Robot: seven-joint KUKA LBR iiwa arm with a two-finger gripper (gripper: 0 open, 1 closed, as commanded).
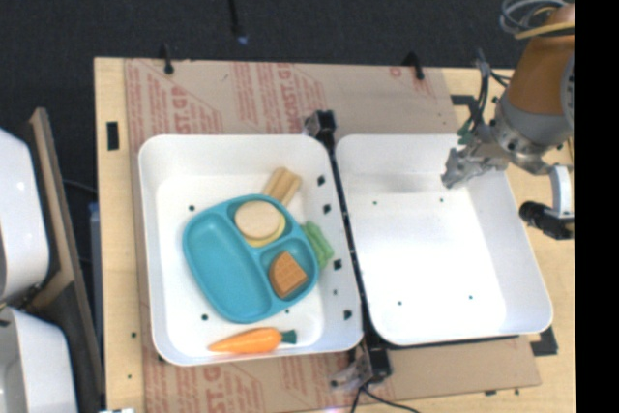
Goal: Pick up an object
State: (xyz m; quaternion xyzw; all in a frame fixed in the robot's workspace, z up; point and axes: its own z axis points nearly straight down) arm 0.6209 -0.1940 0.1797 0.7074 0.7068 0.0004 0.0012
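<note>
The left bin (169, 169) holds a blue divided tray (218, 271) with a round tan cookie (259, 220) and a brown toast piece (288, 275) in its compartments. A tan wooden block (282, 184) lies just behind the tray. A green piece (320, 245) pokes out at the tray's right side. An orange carrot (250, 339) lies along the bin's front wall. My gripper (462, 167) hangs over the back right part of the right bin (435, 256), far from all these objects, with nothing visible between its fingers.
The arm (537, 87) reaches in from the upper right, its orange band above the wrist. Both bins sit on a cardboard-covered bench (242, 97). A black divider clip (320, 123) stands between the bins at the back.
</note>
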